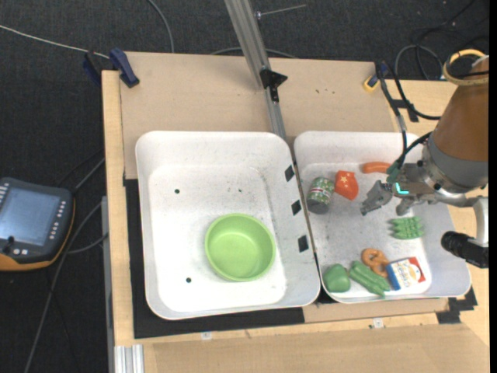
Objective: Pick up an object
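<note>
My gripper point(380, 198) hangs over the right bin point(342, 148), just right of a red pepper-like toy point(346, 184) and a small tin can point(319, 193). Its dark fingers point(372, 201) stand apart with nothing between them. A thin orange piece point(376, 167) lies behind the gripper. A green ridged toy point(406, 227) lies below the wrist. Along the bin's front lie a green round toy point(336, 278), a green pod point(369, 279), a pretzel point(374, 259) and a small red and white carton point(408, 273).
The left bin point(155, 208) holds a lime green bowl point(240, 246). A metal pole point(252, 37) slants down to the gap between the bins. A handheld pendant point(31, 222) sits off the bench at the left.
</note>
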You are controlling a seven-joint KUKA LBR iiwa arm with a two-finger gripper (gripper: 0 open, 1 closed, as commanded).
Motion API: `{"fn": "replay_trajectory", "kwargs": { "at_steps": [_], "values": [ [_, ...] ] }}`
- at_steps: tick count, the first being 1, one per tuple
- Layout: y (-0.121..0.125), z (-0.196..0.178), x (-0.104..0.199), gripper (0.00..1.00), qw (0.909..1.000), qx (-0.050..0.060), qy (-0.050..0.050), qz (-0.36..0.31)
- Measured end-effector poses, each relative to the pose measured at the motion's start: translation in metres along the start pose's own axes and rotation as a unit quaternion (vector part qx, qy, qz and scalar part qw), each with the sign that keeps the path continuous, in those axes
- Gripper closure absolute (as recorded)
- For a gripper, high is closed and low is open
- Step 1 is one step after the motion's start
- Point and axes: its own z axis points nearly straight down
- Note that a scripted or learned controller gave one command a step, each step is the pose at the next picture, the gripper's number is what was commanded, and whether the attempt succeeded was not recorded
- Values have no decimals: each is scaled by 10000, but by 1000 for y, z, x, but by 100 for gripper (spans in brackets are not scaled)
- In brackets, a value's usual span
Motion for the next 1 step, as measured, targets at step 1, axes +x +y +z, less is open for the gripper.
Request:
{"fn": "replay_trajectory", "kwargs": {
  "at_steps": [1],
  "values": [
    [0,0,0,0,10000,1,0,0]
  ]
}}
